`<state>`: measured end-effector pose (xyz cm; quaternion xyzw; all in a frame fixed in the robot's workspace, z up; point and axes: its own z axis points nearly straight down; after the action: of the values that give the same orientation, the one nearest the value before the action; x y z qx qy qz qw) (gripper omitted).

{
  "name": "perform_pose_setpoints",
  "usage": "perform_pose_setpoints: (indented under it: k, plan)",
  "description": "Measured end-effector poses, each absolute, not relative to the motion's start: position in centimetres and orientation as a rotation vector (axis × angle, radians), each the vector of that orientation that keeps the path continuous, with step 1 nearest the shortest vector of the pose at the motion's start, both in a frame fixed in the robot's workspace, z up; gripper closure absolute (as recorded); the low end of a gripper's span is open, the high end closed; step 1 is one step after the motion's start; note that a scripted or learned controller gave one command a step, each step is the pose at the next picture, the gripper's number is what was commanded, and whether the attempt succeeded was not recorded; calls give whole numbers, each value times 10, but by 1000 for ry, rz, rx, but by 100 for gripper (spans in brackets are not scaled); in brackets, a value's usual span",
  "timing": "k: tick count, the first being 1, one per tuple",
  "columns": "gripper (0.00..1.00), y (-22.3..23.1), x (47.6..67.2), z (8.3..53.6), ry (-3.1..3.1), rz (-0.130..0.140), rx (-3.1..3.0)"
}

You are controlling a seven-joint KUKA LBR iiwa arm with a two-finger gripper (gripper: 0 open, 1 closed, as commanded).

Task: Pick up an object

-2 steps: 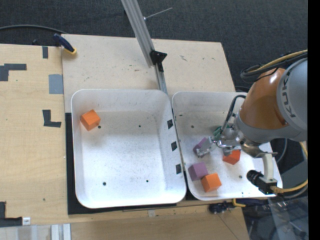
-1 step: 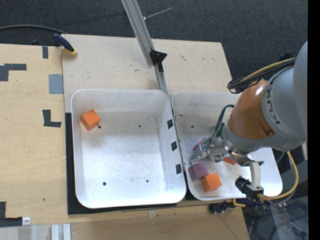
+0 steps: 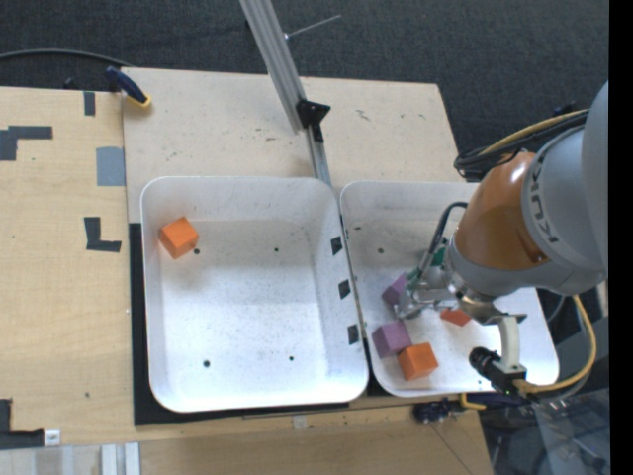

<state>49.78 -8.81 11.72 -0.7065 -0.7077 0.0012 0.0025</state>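
My gripper [image 3: 410, 303] is down in the right bin [image 3: 371, 201], over its middle, reaching in from the right. A purple block [image 3: 397, 290] lies right at its tip, touching or nearly touching it. Another purple block [image 3: 390, 338] sits just below, and an orange block [image 3: 417, 360] lies beside that one near the bin's front. A small red-orange piece [image 3: 455, 317] peeks out under the wrist. In the left bin [image 3: 247, 394] a lone orange cube [image 3: 179, 236] rests near the far left corner.
A slanted metal pole [image 3: 272, 47] runs from the top down to the wall between the bins. Cables and a black fitting [image 3: 495, 364] hang off the arm over the right bin's front right corner. A blue and yellow cable end [image 3: 129, 85] lies on the bench.
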Motion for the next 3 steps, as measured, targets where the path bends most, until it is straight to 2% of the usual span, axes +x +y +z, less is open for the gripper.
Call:
perform_pose_setpoints:
  k: [1, 2, 3]
  plan:
    - [100, -91, 492, 161, -2223, -2, -2222]
    - [100, -93, 494, 224, -2226, -5, -2223]
    - [100, -96, 486, 278, -2226, -4, -2223]
